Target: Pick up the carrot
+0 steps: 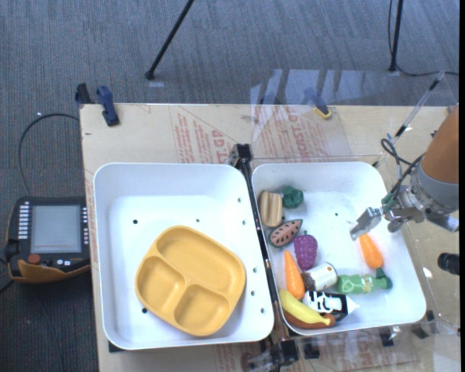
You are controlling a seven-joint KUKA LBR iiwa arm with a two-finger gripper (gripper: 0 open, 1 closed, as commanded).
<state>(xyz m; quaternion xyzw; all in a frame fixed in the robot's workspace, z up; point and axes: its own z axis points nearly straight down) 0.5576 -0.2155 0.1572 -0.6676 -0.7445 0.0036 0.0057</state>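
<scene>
Two orange carrot-like pieces lie in the right bin [337, 175]. One carrot [371, 251] is by the bin's right wall, tilted, just above the green bottle [364, 284]. The other orange piece [293, 274] lies near the bin's left side, below the purple grapes [305, 249]. My gripper [378, 222] reaches in from the right and hovers just above the upper end of the right-hand carrot. Its fingers [365, 223] look open, with nothing between them. The carrot rests on the bin floor.
The right bin also holds a wooden block [270, 207], a green vegetable [293, 197], a watermelon slice [285, 232], a banana [302, 308], and a black-and-white toy [325, 301]. A yellow divided plate [190, 280] lies in the left bin [124, 184]. A teach pendant [50, 237] sits left of the bench.
</scene>
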